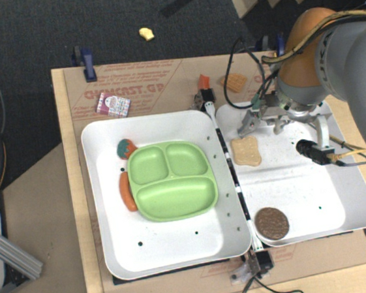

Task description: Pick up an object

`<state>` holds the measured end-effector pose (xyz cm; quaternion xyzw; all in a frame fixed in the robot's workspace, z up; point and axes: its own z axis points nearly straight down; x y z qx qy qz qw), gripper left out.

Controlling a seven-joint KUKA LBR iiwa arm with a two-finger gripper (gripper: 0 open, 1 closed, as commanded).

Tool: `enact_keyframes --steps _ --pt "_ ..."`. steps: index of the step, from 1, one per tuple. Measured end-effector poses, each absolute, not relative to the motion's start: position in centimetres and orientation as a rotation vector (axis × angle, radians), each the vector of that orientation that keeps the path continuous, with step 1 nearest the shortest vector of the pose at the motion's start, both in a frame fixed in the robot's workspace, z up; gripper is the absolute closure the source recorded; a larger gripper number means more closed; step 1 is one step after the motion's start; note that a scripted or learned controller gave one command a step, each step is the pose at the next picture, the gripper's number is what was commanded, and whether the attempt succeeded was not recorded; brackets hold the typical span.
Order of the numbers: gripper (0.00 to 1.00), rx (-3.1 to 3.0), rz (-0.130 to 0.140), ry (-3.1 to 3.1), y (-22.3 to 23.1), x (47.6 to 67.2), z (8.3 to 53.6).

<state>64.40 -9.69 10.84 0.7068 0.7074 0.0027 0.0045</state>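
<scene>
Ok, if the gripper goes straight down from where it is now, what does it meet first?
Probably bare floor of the right bin. The gripper hangs just right of the bread slice; depth is unclear.

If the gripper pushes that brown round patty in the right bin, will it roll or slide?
The patty lies flat on its face, so it would probably slide, not roll. It looks thin and likely light. It sits close to the near rim of the right bin, so a push that way might jam it.

Even, bright overhead light, soft shadows.
White bins point(108, 184) glare slightly; the arm point(350, 58) at the right edge looks blurred and the floor dim.
</scene>
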Motion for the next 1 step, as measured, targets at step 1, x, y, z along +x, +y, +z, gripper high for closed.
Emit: enact_keyframes --steps 1 --pt "0.00 2.223 0.005 2.218 -10.12 62.43 8.53"
